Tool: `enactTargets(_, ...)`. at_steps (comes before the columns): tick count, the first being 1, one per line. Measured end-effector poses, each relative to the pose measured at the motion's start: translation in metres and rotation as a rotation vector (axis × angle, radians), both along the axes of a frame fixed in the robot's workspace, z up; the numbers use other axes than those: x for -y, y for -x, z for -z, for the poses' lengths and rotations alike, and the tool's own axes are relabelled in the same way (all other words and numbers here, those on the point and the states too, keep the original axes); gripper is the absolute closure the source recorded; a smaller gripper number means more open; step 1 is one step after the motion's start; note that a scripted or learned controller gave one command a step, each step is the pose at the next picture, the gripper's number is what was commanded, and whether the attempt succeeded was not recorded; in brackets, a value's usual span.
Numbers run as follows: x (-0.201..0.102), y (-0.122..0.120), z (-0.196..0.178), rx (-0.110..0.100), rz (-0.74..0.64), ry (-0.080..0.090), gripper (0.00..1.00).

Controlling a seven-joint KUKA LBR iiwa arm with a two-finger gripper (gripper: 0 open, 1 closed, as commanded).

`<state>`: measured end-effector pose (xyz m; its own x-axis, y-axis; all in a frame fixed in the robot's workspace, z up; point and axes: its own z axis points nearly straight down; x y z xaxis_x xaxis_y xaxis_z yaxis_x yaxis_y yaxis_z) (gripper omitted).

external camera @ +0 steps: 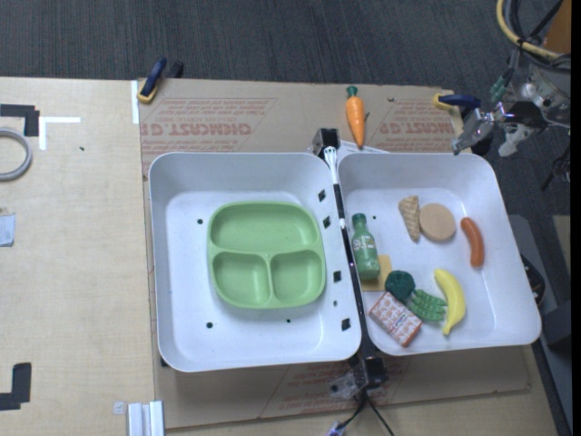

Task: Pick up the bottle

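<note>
Nearest the camera, right bin [508, 243]: bottle [366, 245] lies against the left wall, touching a yellow block [379, 272]. Farther back, gripper [486, 130] hovers beyond the rim (finger state unclear). Risk: wall and block crowd the grasp, fingers may slip.

I saw the gripper [487, 133] hanging just past the far right corner of the right bin. The arm reached in from the upper right.
</note>
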<state>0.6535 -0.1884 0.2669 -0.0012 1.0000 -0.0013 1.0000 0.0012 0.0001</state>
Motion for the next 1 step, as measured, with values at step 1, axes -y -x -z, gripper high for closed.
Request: enactTargets(1,-0.0001,-0.0005,-0.0099,0.001,-0.004,0.002,1.00)
